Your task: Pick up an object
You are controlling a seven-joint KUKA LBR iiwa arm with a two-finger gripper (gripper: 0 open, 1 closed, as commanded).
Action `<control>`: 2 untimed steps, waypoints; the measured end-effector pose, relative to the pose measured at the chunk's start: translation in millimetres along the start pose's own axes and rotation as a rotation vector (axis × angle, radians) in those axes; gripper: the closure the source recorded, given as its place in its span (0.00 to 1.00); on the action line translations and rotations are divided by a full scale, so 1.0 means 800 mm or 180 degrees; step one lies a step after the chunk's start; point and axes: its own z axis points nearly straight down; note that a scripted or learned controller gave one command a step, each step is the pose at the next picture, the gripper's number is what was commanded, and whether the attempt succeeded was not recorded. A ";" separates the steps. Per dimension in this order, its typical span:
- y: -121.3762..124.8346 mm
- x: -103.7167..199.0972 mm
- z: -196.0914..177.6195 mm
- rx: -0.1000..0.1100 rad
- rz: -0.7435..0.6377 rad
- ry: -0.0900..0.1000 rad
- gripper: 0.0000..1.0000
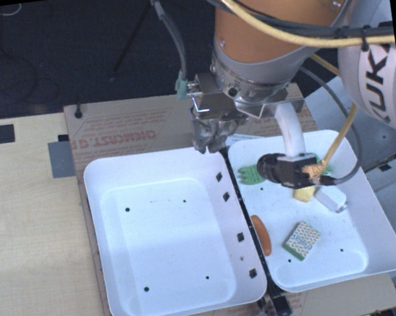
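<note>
Camera view counts two white bins: the left bin [126,273] and the right bin [371,246]. The right one holds one orange sausage-shaped piece [262,234], one green-checked block [302,240] and one green toy [251,175]. The gripper [209,142] hangs over the bins' far edge; whether it is clenched or released, I cannot tell.

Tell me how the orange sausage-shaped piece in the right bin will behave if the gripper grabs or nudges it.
The orange sausage-shaped piece looks rounded and elongated, so a sideways nudge would probably roll it. It looks smooth, so it may slip in a pinch. It lies close to the right bin's inner wall, likely leaving little room for a grasp there.
</note>
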 end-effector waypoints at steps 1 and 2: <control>0.033 0.071 -0.030 0.0005 0.0003 -0.0002 1.00; 0.001 0.102 -0.076 0.0011 0.0007 -0.0004 1.00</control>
